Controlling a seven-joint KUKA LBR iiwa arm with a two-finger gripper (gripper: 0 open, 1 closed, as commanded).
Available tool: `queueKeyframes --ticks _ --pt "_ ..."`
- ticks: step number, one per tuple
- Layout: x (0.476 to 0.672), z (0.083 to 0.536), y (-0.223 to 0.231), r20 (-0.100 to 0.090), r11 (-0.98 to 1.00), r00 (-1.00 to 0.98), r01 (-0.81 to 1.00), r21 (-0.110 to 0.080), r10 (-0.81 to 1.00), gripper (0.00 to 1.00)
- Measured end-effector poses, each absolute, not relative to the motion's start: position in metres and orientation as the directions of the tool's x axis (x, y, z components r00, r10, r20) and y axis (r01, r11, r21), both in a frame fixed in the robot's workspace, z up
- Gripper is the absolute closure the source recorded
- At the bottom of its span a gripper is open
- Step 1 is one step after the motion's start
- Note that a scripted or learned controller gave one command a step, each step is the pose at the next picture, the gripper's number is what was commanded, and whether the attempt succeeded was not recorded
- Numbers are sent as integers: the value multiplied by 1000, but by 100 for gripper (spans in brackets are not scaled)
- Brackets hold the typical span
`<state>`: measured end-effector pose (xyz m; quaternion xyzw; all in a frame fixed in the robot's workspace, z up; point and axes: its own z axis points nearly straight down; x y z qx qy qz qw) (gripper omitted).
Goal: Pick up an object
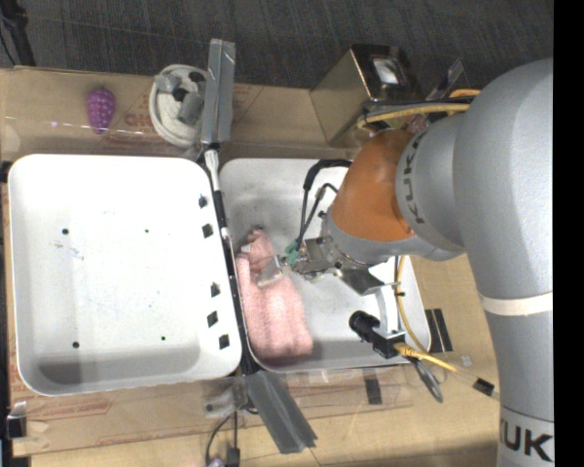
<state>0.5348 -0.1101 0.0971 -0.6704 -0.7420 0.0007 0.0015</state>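
Observation:
A pink fuzzy cloth (271, 305) lies bunched along the left wall of the right bin (273, 178). My gripper (290, 261) hangs low over the cloth's upper right part, reaching in from the right under the orange wrist band. Its tips sit at or just above the cloth's edge. A small pale patch shows on the cloth right beside the tips. Whether anything is between the fingers cannot be made out.
The left bin (107, 270) stands beside the right one, with a divider rail (219, 261) between them. Outside the bins at the back lie a purple object (100, 107), a white roll (178, 103) and a brown box (365, 86). The arm covers the right bin's right half.

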Motion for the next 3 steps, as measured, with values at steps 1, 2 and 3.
queueKeyframes --ticks 1,2,3 --pt "579 92 -92 0 50 -50 999 -3 999 0" --pt "579 101 -93 0 54 -54 999 -6 999 100" --pt "625 192 -67 1 207 -207 978 -3 978 100"
